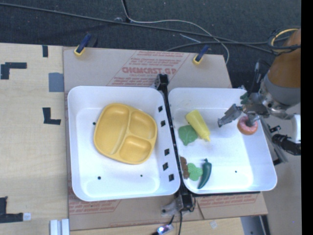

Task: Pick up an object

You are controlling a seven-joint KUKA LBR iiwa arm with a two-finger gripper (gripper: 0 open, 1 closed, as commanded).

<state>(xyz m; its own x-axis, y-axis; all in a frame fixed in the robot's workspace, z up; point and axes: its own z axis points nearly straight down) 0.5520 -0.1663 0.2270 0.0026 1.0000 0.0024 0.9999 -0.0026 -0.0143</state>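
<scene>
My gripper [243, 119] hangs over the right edge of the right bin [230, 182], with its fingers spread open. A pink ring-shaped toy [248, 126] lies right under it, between the fingers, and I do not see them closed on it. To the left in the same bin lie a yellow toy [197, 124] and a flat green leafy piece [188, 134]. A dark green pepper [205, 173] and a small green piece [194, 171] sit near the bin's front left.
The left bin [83, 180] holds a yellow divided plate [126, 132]. A black divider [168, 136] runs between the bins. A small brown item [184, 164] lies against the right bin's left wall. Cables cross the dark floor behind the bench.
</scene>
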